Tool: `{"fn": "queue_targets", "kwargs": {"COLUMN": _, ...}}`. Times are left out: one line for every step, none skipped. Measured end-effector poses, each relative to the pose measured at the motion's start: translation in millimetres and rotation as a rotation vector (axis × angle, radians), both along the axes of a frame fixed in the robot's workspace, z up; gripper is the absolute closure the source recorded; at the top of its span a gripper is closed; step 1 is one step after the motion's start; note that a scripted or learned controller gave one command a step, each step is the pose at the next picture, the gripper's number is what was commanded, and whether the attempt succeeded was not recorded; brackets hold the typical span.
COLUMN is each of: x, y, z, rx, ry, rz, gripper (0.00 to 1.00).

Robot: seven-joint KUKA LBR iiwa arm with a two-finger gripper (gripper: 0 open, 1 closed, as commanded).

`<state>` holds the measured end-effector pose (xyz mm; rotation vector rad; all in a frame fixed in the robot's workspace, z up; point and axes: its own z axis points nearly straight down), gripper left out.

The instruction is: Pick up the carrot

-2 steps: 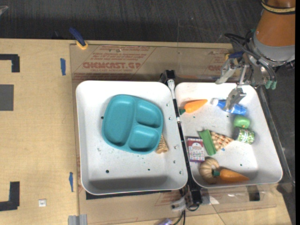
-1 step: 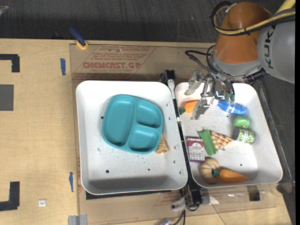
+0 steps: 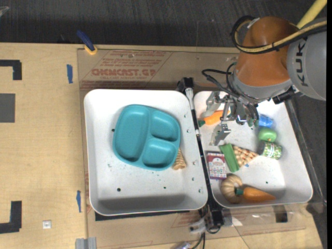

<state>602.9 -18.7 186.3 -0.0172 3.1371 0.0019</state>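
Note:
The carrot (image 3: 258, 194), orange with a green top, lies at the front of the right bin (image 3: 293, 162), touching a tan gourd (image 3: 230, 183). My gripper (image 3: 217, 120) hangs over the back left part of that bin, well behind the carrot. Its fingers (image 3: 221, 134) stand apart, open. A small orange piece (image 3: 212, 119) with a green end lies on the bin floor between them; neither finger visibly touches it.
The right bin also holds a red-and-white packet (image 3: 216, 164), a green stick (image 3: 229, 156), a waffle cone (image 3: 244, 153), a green can (image 3: 271, 150), a lime (image 3: 267, 135) and a blue piece (image 3: 265, 121). The left bin (image 3: 98, 139) holds a teal divided plate (image 3: 146, 136) and a cone (image 3: 179, 161).

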Motion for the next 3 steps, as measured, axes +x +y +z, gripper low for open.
{"fn": "queue_targets", "kwargs": {"x": 66, "y": -82, "z": -94, "rx": -0.003, "ry": -0.003, "rz": 0.125, "gripper": 0.00}}
{"fn": "queue_targets", "kwargs": {"x": 23, "y": -82, "z": -97, "rx": 0.000, "ry": -0.007, "rz": 0.094, "gripper": 0.00}}
{"fn": "queue_targets", "kwargs": {"x": 28, "y": -81, "z": -82, "rx": -0.002, "ry": -0.023, "rz": 0.094, "gripper": 1.00}}
